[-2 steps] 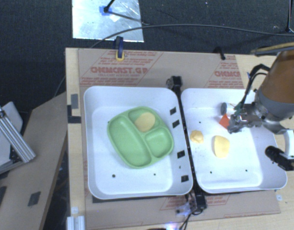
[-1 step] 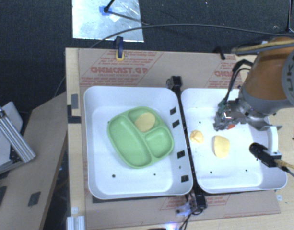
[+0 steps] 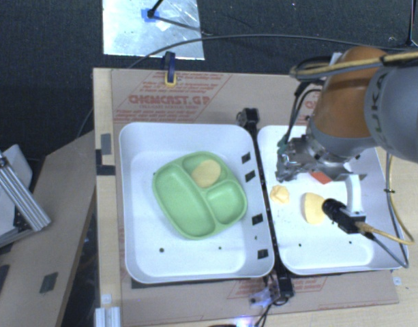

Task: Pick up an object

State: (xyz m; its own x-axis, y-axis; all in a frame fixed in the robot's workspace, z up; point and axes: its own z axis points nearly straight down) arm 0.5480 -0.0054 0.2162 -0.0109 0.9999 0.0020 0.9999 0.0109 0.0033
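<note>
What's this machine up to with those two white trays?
A grey and orange robot arm reaches over the right bin, its gripper low near that bin's left side. Close by lie a small yellow piece, a larger yellow piece and something red. The left bin holds a green divided plate with a yellow item.

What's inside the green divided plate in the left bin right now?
The green divided plate holds one pale yellow food piece in its upper small compartment. The large compartment and the right small one show bare green. Whatever lies beneath the plate is covered.
</note>
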